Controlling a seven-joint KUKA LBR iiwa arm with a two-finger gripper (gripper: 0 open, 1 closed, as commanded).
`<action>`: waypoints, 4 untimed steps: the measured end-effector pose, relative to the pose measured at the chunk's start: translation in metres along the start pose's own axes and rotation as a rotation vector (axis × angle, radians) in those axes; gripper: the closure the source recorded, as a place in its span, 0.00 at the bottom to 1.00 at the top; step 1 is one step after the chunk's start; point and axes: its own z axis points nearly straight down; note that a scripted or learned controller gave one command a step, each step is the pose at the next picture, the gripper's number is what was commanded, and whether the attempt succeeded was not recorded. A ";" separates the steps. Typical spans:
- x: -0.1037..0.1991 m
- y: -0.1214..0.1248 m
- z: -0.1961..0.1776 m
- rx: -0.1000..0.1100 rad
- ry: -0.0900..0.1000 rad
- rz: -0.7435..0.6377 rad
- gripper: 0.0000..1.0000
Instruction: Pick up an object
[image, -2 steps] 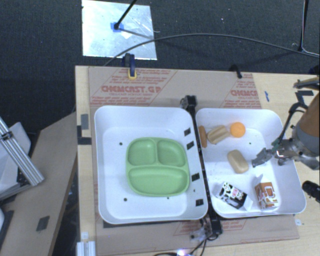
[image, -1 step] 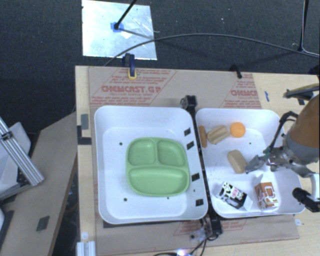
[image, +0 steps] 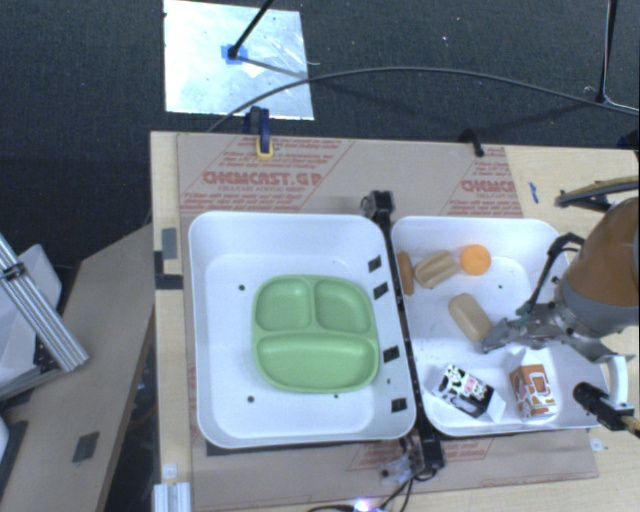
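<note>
- Bench (image: 330, 165): two white bins side by side. Left bin (image: 215, 300), right bin (image: 440, 340).
- Left bin holds a green tray (image: 316, 333), three compartments, sitting mid-bin, nothing in it.
- Right bin contents:
  - Orange ball (image: 475, 259) at about 12 o'clock of the bin.
  - Tan block (image: 435, 269) just beside the ball, at its 9 o'clock; the two look close to touching, can't confirm.
  - Thin brown stick (image: 404, 273) along the bin's left wall, at the block's 9 o'clock.
  - Tan cylinder (image: 469, 317) near bin centre, lying tilted, at 6 o'clock from the block and apart from it.
  - Black-and-white box (image: 465, 390) at the bin's 7 o'clock, near the front wall.
  - Orange-and-white carton (image: 532, 391) at the bin's 5 o'clock, well apart from the box.
- Arm (image: 608, 270) comes in from 3 o'clock, over the bin's right edge.
- Gripper (image: 520, 333) sits over the right half of the bin, between cylinder and carton: cylinder at its 10 o'clock, carton at its 6 o'clock.
- Fingers: can't tell if spread or pressed together, the grey hardware blurs into one mass. Nothing visibly between them.
- All objects lie on the bin floor.
</note>
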 end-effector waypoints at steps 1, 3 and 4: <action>0.000 0.001 -0.012 -0.003 -0.001 0.001 1.00; -0.008 0.009 -0.117 -0.006 -0.003 -0.003 1.00; -0.005 0.013 -0.181 -0.008 -0.003 -0.005 1.00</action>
